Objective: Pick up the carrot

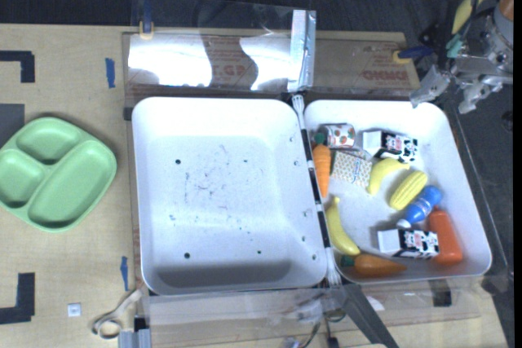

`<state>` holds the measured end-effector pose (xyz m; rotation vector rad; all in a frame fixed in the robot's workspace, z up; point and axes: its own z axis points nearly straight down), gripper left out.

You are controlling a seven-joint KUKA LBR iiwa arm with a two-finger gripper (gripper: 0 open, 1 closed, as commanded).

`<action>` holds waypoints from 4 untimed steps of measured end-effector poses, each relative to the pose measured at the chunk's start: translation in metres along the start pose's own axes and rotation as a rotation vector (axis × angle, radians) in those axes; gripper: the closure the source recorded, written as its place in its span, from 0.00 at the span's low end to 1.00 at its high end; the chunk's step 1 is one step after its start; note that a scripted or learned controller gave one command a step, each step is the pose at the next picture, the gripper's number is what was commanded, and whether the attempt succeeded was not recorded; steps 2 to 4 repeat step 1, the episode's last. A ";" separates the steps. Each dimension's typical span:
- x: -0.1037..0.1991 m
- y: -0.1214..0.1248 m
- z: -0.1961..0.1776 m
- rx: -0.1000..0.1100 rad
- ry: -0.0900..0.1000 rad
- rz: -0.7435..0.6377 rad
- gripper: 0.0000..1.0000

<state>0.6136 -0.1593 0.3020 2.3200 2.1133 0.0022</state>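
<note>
The small orange tapered carrot [322, 168] is seen lying against the right white bin's [469, 200] left wall — well left of and below the two-finger gripper [447, 92], whose fingers are spread apart, nothing held, above the bin's upper-right corner.

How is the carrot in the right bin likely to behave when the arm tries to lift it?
The carrot looks like smooth, tapered toy plastic: probably stiff, light, and apt to slip or roll. It lies against the right bin's left wall beside the banana, so a grasp there may be cramped.

White bins [216, 114], green plate [53, 171], orange carrot [322, 169] — yellow banana [338, 231], black-and-white cow-patterned carton [418, 243].
</note>
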 end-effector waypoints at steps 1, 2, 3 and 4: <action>-0.004 0.055 0.019 -0.003 -0.001 -0.493 0.00; -0.004 0.055 0.019 -0.003 -0.001 -0.493 0.00; -0.004 0.055 0.019 -0.003 -0.001 -0.493 0.00; -0.004 0.055 0.019 -0.003 -0.001 -0.493 0.00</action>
